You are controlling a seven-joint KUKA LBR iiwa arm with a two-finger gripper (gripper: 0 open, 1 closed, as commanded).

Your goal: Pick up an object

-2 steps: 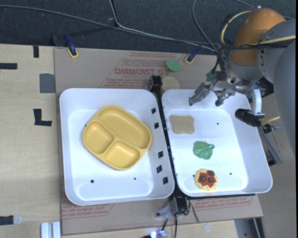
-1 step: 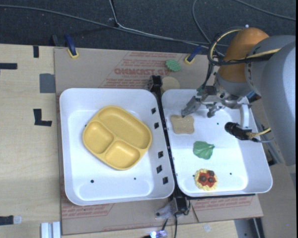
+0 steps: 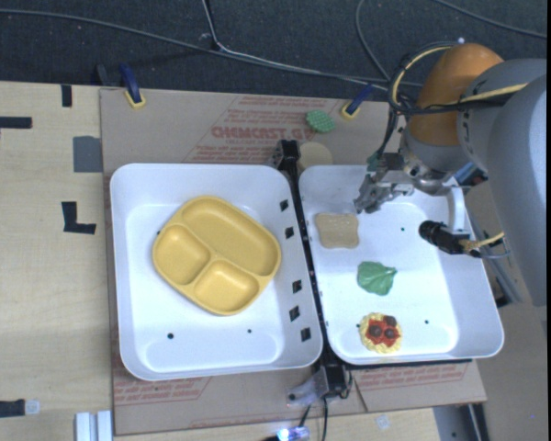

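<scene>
Pincer (image 3: pixel 367 198): over right bin (image 3: pixel 468 324), just above tan bread slice (image 3: pixel 336 230); I cannot tell its opening. Green leaf (image 3: pixel 376 277), pizza toy (image 3: pixel 380 332) nearer. Red cardboard lettering (image 3: pixel 248 132), reversed, reads "CHEMGRAST" at best.

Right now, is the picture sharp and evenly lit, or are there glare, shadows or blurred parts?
In the camera view, light is soft and even; the white bins look bright without hard glare. The yellow tray and green piece cast only faint shadows. The whole image is slightly soft, and the gripper is too small and dark to show fine detail.
</scene>
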